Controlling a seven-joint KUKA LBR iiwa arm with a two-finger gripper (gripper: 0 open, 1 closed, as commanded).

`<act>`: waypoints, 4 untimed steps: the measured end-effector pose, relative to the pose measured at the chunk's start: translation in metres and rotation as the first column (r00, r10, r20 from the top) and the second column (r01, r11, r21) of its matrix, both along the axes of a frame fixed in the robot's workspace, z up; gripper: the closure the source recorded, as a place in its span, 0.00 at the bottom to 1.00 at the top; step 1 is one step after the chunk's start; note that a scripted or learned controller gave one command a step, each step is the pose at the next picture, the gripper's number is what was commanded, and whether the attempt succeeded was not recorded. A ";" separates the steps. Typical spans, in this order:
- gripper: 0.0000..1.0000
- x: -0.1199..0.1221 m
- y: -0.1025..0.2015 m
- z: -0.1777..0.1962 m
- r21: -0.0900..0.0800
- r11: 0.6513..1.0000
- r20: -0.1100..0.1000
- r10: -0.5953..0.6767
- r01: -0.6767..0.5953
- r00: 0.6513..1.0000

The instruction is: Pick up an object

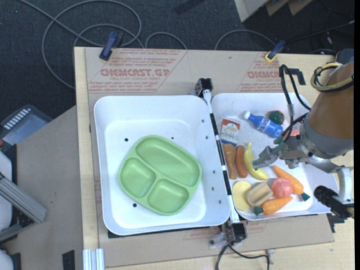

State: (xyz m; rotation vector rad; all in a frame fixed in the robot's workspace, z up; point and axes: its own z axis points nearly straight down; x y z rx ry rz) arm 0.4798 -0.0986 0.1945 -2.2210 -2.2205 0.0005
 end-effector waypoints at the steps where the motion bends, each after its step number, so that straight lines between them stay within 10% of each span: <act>1: 0.00 -0.001 -0.047 -0.110 -0.001 1.000 0.001 -0.001 0.001 1.000; 3: 0.00 0.150 -0.054 -0.110 0.000 1.000 0.002 0.003 -0.003 1.000; 4: 1.00 0.150 -0.055 -0.099 -0.002 1.000 0.005 0.003 -0.003 1.000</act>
